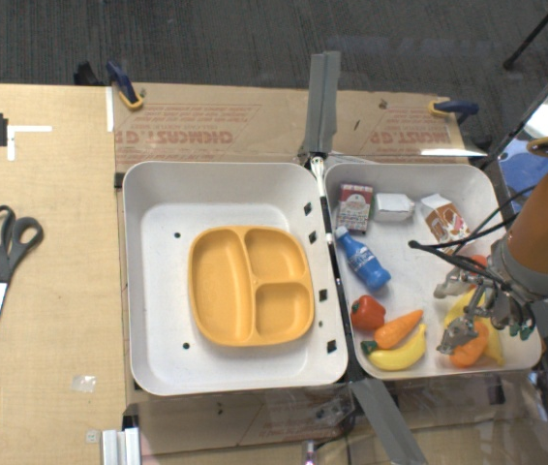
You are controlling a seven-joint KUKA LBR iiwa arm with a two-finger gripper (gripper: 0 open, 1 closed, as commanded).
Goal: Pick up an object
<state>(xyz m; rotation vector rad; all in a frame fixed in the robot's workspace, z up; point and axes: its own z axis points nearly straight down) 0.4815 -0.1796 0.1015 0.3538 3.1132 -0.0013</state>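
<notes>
The claw (468,310) hangs low over the near right corner of the right bin (405,169), its fingers spread apart around nothing, just above an orange toy (470,351). A banana (400,354), carrot (399,327) and blue bottle (363,261) lie left of it.

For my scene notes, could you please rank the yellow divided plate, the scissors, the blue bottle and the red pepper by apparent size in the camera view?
1. yellow divided plate
2. scissors
3. blue bottle
4. red pepper
</notes>
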